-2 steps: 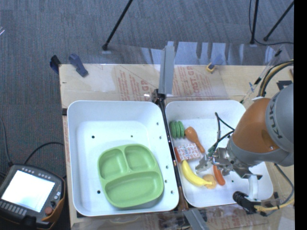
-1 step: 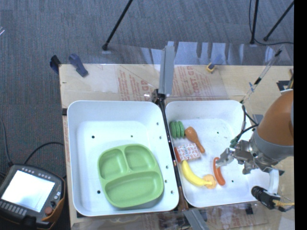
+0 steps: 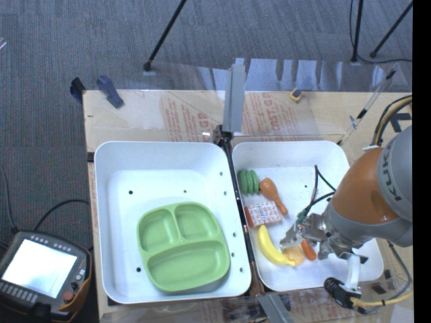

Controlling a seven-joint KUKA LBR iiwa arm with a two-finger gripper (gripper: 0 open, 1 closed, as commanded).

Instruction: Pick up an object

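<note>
The right bin (image 3: 337,155) holds several toy foods. A green ridged piece (image 3: 249,181) lies at its left wall, with an orange drumstick-shaped piece (image 3: 273,192) beside it. Below them lies a small red-and-white checked square (image 3: 263,214). A yellow banana (image 3: 271,247) lies near the bin's front, next to a pale orange piece (image 3: 293,254) and a small red-orange piece (image 3: 308,249). My gripper (image 3: 304,236) hangs low over the front of this bin, directly above the two orange pieces and just right of the banana. The wrist hides part of the bin floor.
The left bin (image 3: 114,180) holds a green divided plate (image 3: 183,246). A grey post (image 3: 234,103) stands behind the joint between the bins. Cables (image 3: 316,187) trail from the wrist over the right bin. A teach pendant (image 3: 42,269) sits at the lower left, off the bench.
</note>
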